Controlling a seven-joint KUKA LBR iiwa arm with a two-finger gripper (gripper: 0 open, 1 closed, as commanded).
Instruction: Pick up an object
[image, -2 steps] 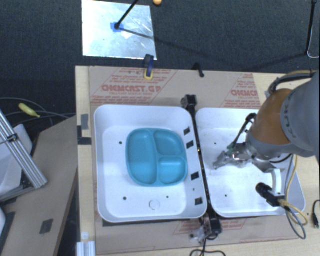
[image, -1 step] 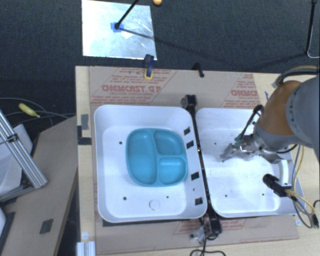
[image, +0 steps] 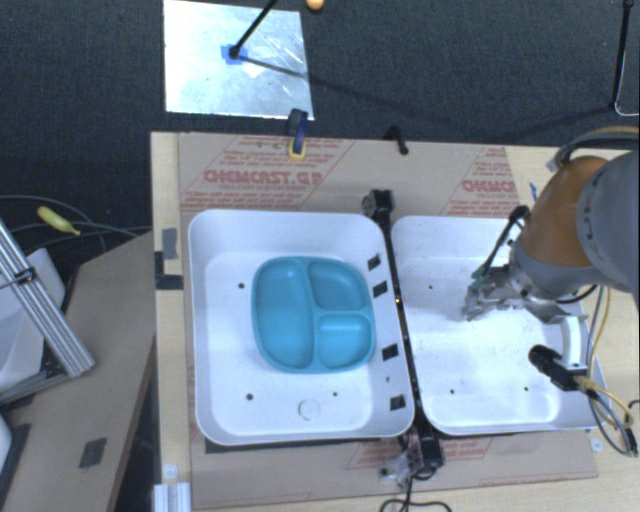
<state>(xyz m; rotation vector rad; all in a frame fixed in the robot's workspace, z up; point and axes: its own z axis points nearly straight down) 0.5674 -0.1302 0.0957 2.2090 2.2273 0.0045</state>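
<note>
A blue divided plate (image: 310, 313) lies flat in the middle of the left bin (image: 215, 300). A small clear round piece (image: 308, 408) rests near that bin's front wall. My gripper (image: 478, 300) hangs low over the floor of the right bin (image: 470, 400), toward its centre right, well apart from the plate. The grey arm with its orange band (image: 560, 215) comes in from the right and covers the bin's right side. Nothing can be made out under the gripper.
A row of black clips (image: 385, 300) runs along the wall where the two bins meet. The bins stand on a cardboard sheet (image: 260, 175). A black cable fitting (image: 555, 365) hangs beside the wrist at the right bin's front right.
</note>
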